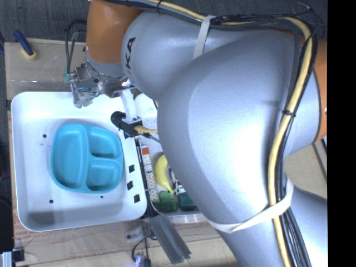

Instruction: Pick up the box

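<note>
Your arm (222,121) covers most of the right bin (167,213); left bin (28,149) holds a blue divided plate (86,157); banana (162,174) shows beside the arm. Gripper (83,96) at the left bin's top rim — jaw state unreadable. Box unlocated — still searching; find it before descending.

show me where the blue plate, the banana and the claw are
blue plate (86,157), camera view, on its central divider.
banana (162,173), camera view, mid-length on its yellow skin.
claw (83,96), camera view, between its fingertips.
</note>
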`<state>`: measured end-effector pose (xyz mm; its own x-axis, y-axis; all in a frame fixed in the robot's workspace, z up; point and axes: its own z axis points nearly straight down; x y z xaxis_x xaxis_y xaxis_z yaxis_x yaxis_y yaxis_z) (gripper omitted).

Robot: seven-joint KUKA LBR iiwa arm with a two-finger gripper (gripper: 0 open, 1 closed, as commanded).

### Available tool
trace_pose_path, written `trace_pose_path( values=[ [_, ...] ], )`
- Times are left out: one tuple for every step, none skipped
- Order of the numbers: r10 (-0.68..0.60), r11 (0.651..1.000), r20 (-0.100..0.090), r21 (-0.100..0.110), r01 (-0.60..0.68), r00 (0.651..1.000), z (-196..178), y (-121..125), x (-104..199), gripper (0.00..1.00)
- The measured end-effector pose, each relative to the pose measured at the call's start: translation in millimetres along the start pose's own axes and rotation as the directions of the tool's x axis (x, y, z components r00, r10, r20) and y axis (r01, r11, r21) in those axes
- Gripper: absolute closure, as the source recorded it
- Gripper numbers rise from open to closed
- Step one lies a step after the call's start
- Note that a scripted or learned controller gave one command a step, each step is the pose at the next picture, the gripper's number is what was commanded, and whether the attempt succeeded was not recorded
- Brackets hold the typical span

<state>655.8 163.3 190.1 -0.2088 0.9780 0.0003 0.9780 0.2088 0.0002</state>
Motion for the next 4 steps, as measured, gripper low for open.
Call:
trace_pose_path(
  values=[
    [0.021,1.0,0.001,-0.007,-0.021,1.0,83.6,-23.6,33.5,1.0],
    [-0.076,0.997,0.0,0.003,0.076,0.997,-8.7,-86.7,2.1,1.0],
    [0.14,0.99,0.001,0.001,-0.14,0.99,-132.8,-39.5,32.7,1.0],
    [-0.112,0.994,0.001,-0.001,0.112,0.994,-159.8,0.1,55.6,1.0]
  ],
)
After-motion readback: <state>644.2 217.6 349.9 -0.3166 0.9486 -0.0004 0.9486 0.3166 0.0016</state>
